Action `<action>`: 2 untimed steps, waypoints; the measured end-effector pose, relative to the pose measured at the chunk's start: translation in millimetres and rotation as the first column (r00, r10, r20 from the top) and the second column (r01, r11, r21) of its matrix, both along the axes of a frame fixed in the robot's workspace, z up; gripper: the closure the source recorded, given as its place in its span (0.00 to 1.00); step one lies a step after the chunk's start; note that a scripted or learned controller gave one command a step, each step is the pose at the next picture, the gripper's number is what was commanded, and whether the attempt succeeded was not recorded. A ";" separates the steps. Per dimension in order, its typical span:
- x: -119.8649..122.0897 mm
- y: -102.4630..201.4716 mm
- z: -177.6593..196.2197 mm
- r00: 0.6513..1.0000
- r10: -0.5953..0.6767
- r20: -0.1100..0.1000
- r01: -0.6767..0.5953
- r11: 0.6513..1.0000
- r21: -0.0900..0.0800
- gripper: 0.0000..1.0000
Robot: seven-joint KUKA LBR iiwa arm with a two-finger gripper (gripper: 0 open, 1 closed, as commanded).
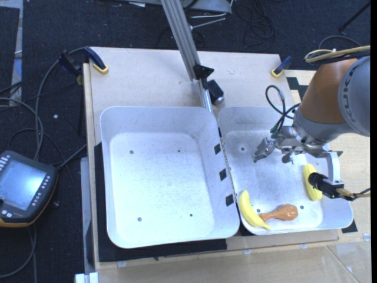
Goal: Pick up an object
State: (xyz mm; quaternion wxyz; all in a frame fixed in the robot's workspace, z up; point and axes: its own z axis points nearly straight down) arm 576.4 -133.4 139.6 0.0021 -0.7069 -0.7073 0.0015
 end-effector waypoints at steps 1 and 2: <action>-0.9 0.4 -46.5 1.000 0.000 0.001 0.000 1.000 0.000 0.00; 0.1 0.2 -34.1 1.000 -0.001 0.005 0.001 1.000 -0.001 1.00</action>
